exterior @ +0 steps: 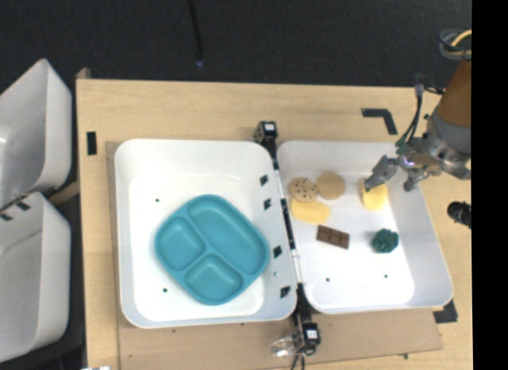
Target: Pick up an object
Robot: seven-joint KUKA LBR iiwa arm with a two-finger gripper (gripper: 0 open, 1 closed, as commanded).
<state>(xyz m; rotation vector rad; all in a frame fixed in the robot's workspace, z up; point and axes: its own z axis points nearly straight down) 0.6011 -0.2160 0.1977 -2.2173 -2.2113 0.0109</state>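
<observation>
My gripper (395,178) hangs over the upper right part of the right bin (397,281), open, with nothing between its fingers. Just below its left finger (379,173) lies a yellow block (375,197). Further left in the same bin sit a chocolate-chip cookie (302,188), a tan round biscuit (331,185) and a yellow oblong piece (310,211). A brown chocolate bar (332,238) and a small dark green lump (385,240) lie nearer the bin's middle.
The left bin (135,225) holds a teal divided plate (210,248). A raised divider with black clips (283,225) separates the two bins. The arm's orange band (456,98) rises at the right edge, above the wooden bench (198,110).
</observation>
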